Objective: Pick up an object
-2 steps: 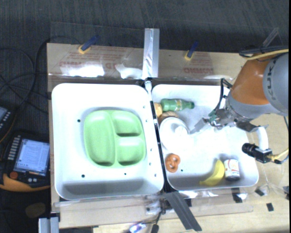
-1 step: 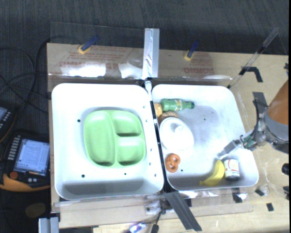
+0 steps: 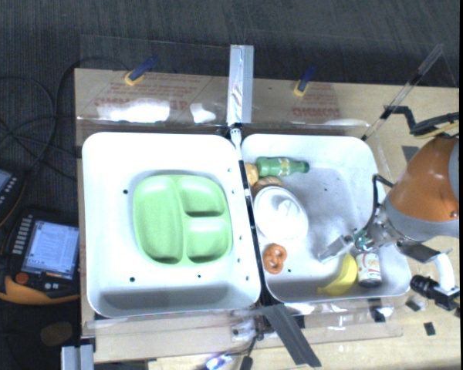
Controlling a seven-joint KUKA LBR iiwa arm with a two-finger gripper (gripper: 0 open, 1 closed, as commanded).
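At lower right, the jaws (image 3: pixel 360 243), their spread unclear, hover above a small can (image 3: pixel 369 267): light, stiff, slippery; grip its sides.

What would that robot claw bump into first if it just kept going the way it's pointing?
Probably the bare floor of the right bin. The gripper points down and leftward, just above the banana. Further along lies the white bowl, though depth is hard to judge.
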